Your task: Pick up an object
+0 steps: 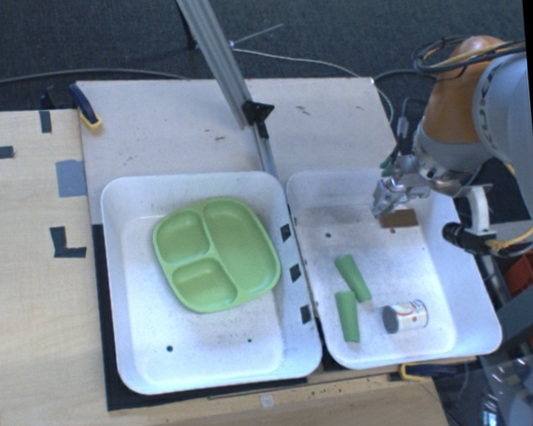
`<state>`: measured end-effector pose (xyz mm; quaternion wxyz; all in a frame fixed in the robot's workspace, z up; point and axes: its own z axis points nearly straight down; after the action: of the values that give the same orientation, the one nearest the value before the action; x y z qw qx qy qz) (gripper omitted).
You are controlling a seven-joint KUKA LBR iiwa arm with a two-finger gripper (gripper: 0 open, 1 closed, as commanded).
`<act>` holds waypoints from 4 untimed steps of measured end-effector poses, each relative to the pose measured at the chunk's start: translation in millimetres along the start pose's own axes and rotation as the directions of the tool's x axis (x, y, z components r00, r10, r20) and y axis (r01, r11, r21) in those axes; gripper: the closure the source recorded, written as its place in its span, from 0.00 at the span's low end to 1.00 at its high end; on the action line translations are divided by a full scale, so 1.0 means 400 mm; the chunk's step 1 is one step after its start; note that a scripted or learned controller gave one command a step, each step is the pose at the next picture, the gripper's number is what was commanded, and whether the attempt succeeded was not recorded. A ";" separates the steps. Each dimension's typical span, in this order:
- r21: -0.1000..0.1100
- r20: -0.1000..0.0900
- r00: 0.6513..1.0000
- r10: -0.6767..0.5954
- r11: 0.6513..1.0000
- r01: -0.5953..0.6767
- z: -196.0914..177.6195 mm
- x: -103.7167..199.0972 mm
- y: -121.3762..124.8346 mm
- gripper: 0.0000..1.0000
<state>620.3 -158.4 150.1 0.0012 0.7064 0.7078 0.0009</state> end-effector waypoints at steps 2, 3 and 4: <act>0.000 0.000 1.000 0.000 1.000 0.000 -0.235 0.011 0.017 1.00; 0.004 -0.002 1.000 -0.004 1.000 0.004 -0.241 0.160 -0.004 1.00; 0.006 -0.001 1.000 -0.004 1.000 0.004 -0.204 0.293 -0.013 1.00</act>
<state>614.6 -41.0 231.7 -0.0014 0.7049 0.7093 -0.0007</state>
